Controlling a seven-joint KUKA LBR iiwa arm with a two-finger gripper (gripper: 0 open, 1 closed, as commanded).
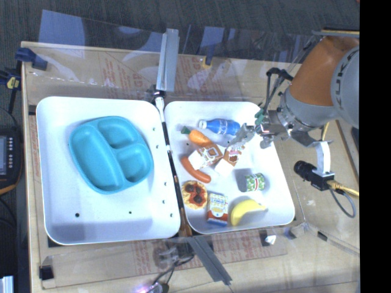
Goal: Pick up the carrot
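Two white bins sit side by side on the table. Landmark: the right bin. The carrot lies inside it toward the upper-left part, small and orange with a green tip at its left end, just below-left of a blue bottle lying on its side. Just below the carrot sits a white carton, with a small brown-and-white box to the carton's right. Lower in the same bin: a reddish sausage near the left wall, a round pizza-like piece below it, an orange-and-white juice box near the bottom wall, a yellow banana beside that, and a green can on its side toward the right. The gripper reaches in over the bin's upper-right area, its tip hovering just right of the bottle and above the small box, well apart from the carrot; whether its jaws stand wide or narrow, cannot tell. Nothing visibly sits between them. The left bin, touching the right bin's left wall, carries a blue divided plate.
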